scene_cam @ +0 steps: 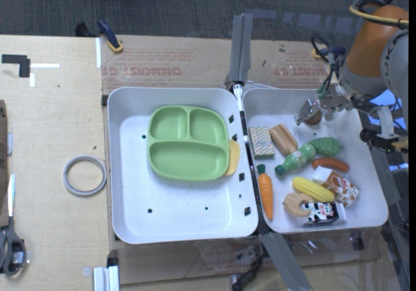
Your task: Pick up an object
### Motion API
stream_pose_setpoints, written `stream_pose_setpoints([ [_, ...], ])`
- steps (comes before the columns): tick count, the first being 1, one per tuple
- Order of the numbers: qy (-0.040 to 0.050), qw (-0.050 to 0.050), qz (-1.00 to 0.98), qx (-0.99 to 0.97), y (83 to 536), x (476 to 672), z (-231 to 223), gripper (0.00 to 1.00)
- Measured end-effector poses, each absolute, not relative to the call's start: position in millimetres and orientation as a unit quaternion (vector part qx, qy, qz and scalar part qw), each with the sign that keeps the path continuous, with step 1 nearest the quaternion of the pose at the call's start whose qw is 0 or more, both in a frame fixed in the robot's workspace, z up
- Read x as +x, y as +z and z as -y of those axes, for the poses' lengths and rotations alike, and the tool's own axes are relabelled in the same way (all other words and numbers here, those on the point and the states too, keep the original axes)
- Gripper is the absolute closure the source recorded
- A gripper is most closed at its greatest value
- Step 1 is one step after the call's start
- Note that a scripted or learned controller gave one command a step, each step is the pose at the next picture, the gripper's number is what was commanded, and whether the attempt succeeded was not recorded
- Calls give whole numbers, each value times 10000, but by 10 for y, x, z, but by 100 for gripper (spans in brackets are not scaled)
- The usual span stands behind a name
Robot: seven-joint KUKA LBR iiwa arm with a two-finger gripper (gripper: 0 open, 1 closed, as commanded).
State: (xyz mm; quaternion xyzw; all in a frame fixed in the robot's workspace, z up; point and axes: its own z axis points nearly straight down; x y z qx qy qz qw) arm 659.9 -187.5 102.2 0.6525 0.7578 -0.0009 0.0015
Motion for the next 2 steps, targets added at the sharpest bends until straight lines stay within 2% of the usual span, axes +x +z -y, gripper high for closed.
stream_pose_setpoints([
  [1, 1, 6, -7385, 6742, 928, 6594, 1890, 0],
  [2, -8, 9, -7391, 6736, 1021, 6594, 1891, 100],
])
